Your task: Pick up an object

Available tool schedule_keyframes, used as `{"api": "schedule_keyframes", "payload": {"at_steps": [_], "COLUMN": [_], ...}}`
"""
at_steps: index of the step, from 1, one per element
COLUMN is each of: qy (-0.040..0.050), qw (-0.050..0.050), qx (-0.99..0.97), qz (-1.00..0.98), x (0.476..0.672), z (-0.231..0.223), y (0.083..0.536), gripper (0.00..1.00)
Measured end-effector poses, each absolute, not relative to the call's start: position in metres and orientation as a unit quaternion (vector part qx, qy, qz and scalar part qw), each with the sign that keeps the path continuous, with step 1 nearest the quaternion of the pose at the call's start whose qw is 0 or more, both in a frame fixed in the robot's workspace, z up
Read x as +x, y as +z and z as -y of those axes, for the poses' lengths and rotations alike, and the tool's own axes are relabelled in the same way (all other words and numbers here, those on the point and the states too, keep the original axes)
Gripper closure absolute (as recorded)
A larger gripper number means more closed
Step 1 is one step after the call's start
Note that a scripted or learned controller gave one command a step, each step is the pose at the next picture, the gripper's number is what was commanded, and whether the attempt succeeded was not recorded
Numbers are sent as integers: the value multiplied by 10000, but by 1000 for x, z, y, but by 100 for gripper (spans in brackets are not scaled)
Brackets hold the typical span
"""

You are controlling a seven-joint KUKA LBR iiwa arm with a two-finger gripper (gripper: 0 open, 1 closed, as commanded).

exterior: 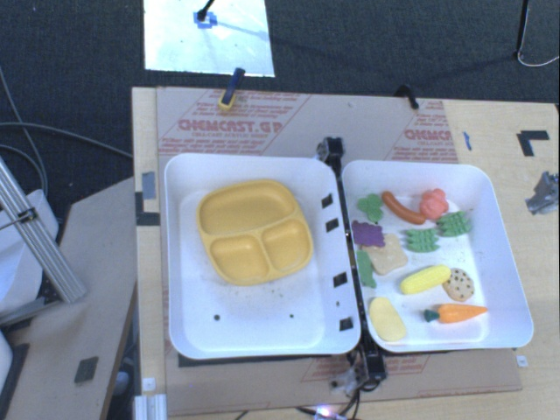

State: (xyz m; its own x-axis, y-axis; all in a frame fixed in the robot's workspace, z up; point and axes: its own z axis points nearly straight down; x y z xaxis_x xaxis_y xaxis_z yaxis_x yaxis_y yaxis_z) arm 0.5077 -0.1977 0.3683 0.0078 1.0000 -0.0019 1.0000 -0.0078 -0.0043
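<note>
Jaws: how they stand I cannot tell from my feed, and nothing is visibly gripped. Item 1, right bin (500, 265), white and shallow, holding all the loose toy food. Back row, left to right: a green leafy piece (372, 206), a sausage (404, 208) lying at a slant just beside it, and a pinkish-red piece (434, 203) at the sausage's far end. Next row: a purple cluster (367, 234) against the left wall, a green sprig (422, 239), and another green leaf (454, 224) nearer the right. Middle: a beige slice (388, 257) touching the purple cluster, with a thin green pod (366, 269) at its left. Front: a yellow corn cob (424, 279), a speckled cookie (458, 283) touching its right end, a carrot (457, 313) lying flat below them, and a pale yellow oval (388, 318) near the front left corner. Item 2, left bin (262, 318), touching the right bin along the centre line and holding one yellow divided plate (255, 231), upright, three compartments, set toward the back. Item 3, worktop (289, 125), a board with red lettering, carrying both bins. Item 4, a small grey metal piece (542, 192) at the worktop's right edge, too small for me to identify.
</note>
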Motion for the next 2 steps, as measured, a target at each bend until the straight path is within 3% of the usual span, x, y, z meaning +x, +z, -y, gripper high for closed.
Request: {"api": "schedule_keyframes", "payload": {"at_steps": [1,2], "qy": [22,-4], "qw": [55,-7], "qx": [-7043,-7062], "qz": [7098,7080], "x": [549,550], "z": [154,158], "y": [226,235], "gripper": [100,0]}}
